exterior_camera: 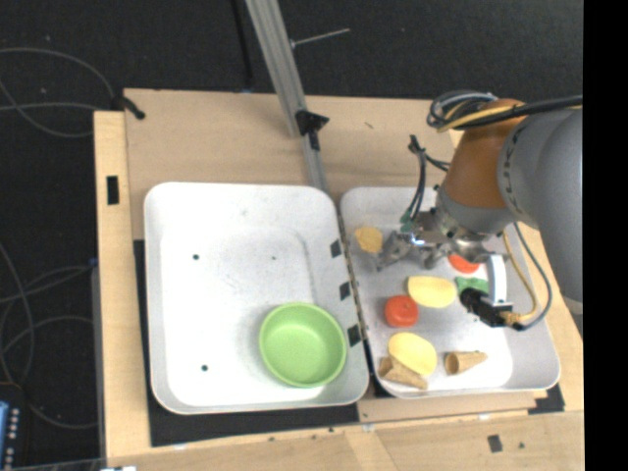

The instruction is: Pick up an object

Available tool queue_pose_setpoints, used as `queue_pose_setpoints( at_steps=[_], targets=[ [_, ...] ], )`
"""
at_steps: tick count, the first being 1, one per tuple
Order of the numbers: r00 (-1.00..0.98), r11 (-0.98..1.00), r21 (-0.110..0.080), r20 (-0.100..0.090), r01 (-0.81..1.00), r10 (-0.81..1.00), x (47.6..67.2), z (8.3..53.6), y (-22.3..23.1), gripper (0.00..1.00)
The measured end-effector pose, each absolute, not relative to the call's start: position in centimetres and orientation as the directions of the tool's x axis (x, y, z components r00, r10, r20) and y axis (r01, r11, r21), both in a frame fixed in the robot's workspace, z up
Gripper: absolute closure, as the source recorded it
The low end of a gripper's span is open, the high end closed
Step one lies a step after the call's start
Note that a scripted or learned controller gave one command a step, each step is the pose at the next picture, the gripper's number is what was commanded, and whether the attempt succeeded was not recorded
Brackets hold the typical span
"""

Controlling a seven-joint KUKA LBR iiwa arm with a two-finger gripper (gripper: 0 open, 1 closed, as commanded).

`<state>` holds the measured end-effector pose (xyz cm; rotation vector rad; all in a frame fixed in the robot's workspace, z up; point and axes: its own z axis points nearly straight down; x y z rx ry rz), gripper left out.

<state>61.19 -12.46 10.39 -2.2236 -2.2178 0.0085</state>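
My end effector [417, 245] sits low over the far part of the right bin [535, 371]; can't tell its state from this angle. Small yellow piece [369, 239] lies just left of it. Near side of it: pale yellow lemon-like item [432, 290], red round item [400, 311], another yellow item [413, 352], and two cones [465, 362]. Orange-red item [463, 261] partly hidden under my wrist. Left bin [196, 224] holds a green bowl [302, 344] at its near right corner.

We see a small yellow object [369, 238] lying flat near the right bin's [535, 376] upper left corner, just beside the gripper [404, 247].
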Motion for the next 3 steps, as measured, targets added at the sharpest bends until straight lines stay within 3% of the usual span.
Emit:
queue_pose_setpoints(
  at_steps=[1, 3],
  targets=[
    [0.012, -0.012, 0.006, 0.004, 1.0, 1.0, 61.5, 11.8, -12.3, 1.0],
    [-0.004, 0.004, 0.009, -0.001, 1.0, 1.0, 61.4, 23.2, -11.6, 1.0]
  ],
)
